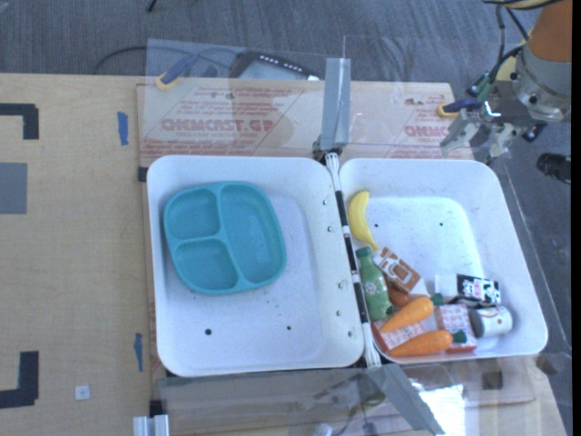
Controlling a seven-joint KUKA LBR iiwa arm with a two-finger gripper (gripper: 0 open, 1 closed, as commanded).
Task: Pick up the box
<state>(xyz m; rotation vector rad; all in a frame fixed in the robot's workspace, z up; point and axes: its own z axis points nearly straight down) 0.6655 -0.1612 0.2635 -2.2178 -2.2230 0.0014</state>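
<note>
A small brown-and-white box (pixel 398 269) lies tilted in the right bin (pixel 427 212), between a green bottle (pixel 371 285) and a carrot (pixel 409 313). A flat red-and-white packet (pixel 447 322) lies under the carrots near the front wall. My gripper (pixel 477 138) hangs above the right bin's far right corner, well away from the box. Its two fingers (pixel 457 134) stand apart with nothing between them.
A banana (pixel 360 218) lies by the divider. A second carrot (pixel 421 342), a black-and-white carton (pixel 478 289) and a white tube (pixel 491 321) crowd the front right. The left bin (pixel 300 316) holds a teal divided plate (pixel 223 236).
</note>
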